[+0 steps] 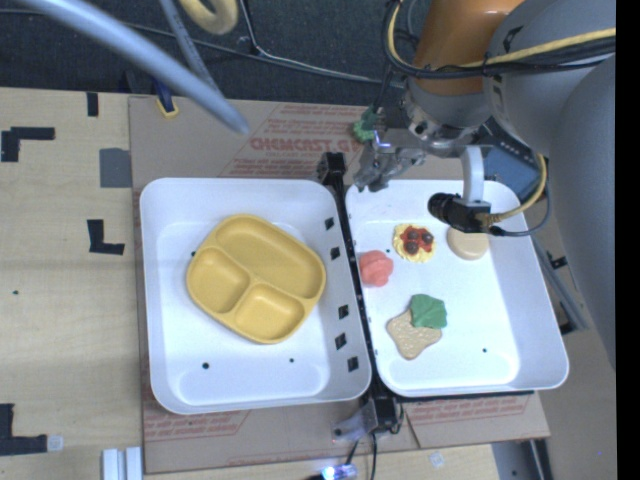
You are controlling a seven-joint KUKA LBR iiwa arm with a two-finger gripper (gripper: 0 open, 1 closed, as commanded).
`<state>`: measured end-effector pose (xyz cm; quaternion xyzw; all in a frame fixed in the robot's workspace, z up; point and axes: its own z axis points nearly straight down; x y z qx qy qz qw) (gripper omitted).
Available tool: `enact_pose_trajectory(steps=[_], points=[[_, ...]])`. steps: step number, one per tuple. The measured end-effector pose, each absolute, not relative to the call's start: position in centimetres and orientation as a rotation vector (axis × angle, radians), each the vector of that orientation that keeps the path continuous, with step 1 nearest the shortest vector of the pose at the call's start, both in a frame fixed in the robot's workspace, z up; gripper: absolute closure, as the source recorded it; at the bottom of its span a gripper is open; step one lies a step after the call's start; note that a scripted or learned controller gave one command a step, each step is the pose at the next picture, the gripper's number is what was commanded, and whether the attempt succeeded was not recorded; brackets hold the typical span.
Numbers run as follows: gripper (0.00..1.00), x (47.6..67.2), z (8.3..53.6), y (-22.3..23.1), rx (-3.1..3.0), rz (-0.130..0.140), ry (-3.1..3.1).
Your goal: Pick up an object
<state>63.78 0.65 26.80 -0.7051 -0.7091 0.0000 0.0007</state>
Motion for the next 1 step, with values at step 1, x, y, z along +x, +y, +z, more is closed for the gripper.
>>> enact_pose_trajectory(steps=[1], points=[[1.00,65.09,25.41,6.60,-2.213,0.001,-2.227]])
